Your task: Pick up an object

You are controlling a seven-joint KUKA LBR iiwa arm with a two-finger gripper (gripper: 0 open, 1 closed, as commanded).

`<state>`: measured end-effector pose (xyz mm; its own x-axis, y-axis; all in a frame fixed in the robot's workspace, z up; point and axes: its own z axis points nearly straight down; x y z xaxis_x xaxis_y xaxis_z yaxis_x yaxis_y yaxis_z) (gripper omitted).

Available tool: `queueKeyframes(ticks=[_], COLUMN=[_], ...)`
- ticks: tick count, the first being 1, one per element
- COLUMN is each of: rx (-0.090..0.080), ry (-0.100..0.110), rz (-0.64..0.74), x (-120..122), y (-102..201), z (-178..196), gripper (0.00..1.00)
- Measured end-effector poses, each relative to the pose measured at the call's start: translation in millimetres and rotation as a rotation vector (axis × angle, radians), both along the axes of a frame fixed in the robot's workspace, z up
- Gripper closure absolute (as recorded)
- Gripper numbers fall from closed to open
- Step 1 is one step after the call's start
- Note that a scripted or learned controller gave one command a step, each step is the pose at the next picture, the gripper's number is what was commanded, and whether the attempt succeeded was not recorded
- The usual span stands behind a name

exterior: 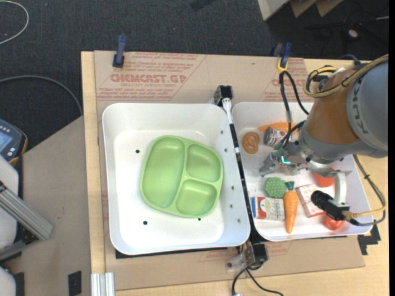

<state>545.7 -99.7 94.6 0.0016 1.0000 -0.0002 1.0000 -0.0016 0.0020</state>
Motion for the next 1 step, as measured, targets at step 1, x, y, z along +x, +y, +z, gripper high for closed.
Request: queueKeyframes(ticks=[1], rx=[0.003], ry=[0.009], rz=[-0.001], x=[-46.9], y=[2.2], z=[-10.4], gripper=[0.00])
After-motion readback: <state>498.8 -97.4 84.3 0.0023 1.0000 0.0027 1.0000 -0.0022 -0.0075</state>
